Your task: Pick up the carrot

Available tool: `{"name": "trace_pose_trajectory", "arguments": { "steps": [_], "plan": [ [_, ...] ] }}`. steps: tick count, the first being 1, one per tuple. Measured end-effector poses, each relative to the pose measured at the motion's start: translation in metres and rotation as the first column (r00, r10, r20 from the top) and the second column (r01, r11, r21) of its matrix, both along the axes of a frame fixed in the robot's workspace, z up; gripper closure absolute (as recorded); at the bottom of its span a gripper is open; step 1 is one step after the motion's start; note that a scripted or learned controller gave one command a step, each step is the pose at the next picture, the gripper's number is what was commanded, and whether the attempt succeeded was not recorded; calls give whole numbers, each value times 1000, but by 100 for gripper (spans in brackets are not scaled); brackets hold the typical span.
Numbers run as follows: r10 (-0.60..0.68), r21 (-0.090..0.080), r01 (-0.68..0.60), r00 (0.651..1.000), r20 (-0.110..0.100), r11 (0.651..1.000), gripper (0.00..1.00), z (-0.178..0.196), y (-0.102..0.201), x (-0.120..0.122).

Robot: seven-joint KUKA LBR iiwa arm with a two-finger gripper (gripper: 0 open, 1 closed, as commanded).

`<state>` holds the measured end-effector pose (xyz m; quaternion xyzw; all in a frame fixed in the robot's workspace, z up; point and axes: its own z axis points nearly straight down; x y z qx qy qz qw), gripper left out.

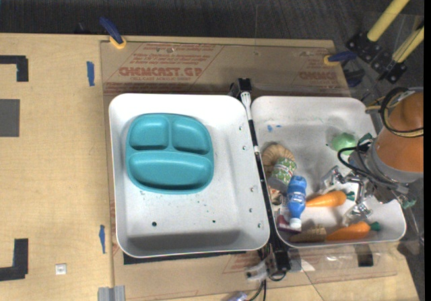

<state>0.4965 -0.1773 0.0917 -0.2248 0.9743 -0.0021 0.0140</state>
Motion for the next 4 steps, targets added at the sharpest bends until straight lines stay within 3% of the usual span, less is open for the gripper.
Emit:
{"name": "trace_pose_trajectory", "arguments": {
  "steps": [1,2,3,4],
  "plan": [
    [-114,-3,114,993,-10,993,0,0,56,-2],
    [-117,1,117,993,-9,993,0,-1,6,0],
    [-226,-5,226,974,-10,974,0,-1,24,-4],
    [-135,2,135,991,-10,991,0,-1,20,-2]
  ]
}}
